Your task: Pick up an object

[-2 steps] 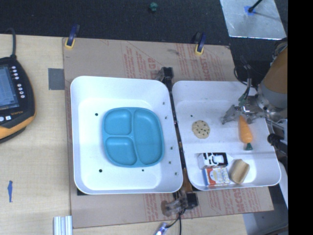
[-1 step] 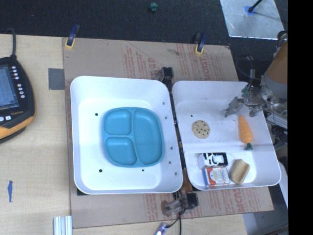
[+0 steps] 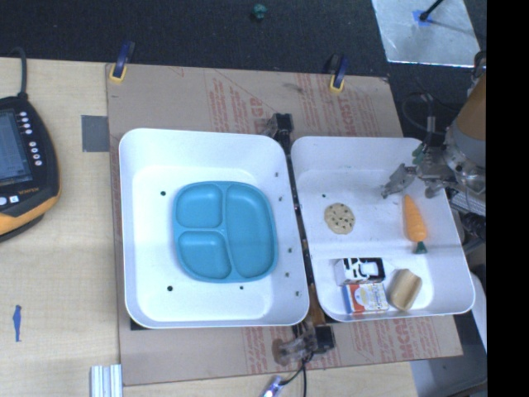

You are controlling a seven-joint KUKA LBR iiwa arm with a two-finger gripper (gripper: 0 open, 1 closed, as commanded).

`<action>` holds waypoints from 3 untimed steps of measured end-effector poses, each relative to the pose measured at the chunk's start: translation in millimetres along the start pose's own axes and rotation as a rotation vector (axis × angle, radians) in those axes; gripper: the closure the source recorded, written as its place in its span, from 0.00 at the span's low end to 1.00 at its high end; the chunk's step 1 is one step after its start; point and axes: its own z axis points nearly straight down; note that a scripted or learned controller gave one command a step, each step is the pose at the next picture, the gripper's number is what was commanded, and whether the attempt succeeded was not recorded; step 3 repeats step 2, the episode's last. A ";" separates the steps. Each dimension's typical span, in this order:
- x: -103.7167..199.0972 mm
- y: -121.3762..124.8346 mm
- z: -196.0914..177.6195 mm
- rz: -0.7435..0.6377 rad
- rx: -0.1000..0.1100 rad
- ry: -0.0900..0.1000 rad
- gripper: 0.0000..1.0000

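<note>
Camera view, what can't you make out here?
- End effector: small and dim; its finger state is unreadable.
- Arm: cut off by the right edge.
- Small carton in the right bin: print too small to read.
- Pendant: cut off by the left edge.

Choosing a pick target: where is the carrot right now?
The carrot lies in the right bin, near its right wall, just below the end effector and right of the cookie.
</note>
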 end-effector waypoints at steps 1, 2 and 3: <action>0.3 -22.0 -15.7 0.000 0.000 0.000 0.00; 0.4 -18.2 -10.5 -0.002 -0.001 -0.001 0.00; 0.4 -18.2 -10.5 -0.002 -0.001 -0.001 0.00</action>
